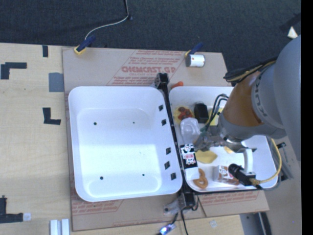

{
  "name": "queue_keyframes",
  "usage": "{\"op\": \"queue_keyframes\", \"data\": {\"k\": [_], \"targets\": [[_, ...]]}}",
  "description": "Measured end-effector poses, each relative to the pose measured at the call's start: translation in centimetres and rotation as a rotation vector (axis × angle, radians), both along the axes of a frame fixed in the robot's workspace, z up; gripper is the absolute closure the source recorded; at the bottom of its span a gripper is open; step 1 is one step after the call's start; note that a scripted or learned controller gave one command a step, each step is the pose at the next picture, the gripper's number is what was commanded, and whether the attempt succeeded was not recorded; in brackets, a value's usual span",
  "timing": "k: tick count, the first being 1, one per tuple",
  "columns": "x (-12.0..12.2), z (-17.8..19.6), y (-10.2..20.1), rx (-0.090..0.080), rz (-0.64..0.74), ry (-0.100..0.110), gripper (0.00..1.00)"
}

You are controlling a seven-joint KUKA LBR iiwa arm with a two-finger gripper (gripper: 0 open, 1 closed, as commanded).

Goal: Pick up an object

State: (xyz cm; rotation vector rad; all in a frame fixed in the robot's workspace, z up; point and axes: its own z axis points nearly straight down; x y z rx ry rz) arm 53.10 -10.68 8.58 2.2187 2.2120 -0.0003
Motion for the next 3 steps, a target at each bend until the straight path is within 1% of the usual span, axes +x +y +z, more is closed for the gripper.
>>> {"op": "queue_keyframes", "data": {"k": [1, 2, 3], "targets": [[8.1, 10.6, 1.7, 0.004, 0.009, -0.009, 1.0], [14.1, 20.4, 3.1, 0.004, 0.008, -0.008, 1.0], [13.8, 32.0, 2.1, 0.003, 0.006, -0.007, 1.0]]}}
